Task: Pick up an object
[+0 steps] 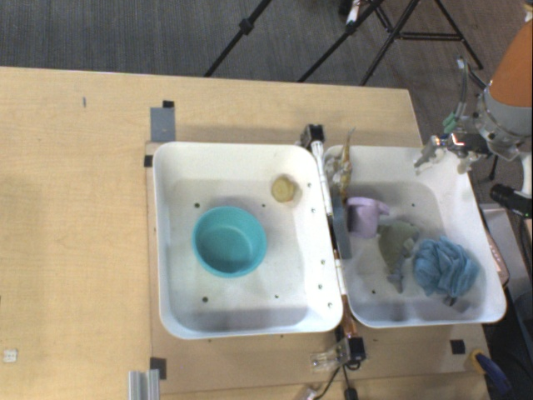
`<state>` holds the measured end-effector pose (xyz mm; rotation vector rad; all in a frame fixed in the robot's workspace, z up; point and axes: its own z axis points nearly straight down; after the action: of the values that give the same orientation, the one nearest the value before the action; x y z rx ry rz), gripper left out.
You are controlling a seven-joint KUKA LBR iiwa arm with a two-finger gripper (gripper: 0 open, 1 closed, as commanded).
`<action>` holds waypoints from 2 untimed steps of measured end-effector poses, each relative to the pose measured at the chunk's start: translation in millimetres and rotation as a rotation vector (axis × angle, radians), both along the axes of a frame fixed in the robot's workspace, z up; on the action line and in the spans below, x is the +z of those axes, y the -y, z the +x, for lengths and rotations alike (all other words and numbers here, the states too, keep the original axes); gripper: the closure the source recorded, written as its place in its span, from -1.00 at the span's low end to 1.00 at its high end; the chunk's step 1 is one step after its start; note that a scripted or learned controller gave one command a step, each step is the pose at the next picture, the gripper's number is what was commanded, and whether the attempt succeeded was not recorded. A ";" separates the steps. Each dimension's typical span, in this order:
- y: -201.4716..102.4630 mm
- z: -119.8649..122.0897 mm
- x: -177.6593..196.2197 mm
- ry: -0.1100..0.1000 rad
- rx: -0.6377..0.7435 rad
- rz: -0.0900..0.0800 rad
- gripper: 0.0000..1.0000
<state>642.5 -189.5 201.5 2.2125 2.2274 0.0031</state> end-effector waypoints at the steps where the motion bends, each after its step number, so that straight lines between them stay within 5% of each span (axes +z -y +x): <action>1: 14.3 -46.8 -105.6 0.004 0.185 -0.002 -1.00; 2: 17.1 -120.2 -111.3 0.009 0.336 -0.005 -1.00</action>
<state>522.3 -206.6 90.2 1.8026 2.5581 0.0079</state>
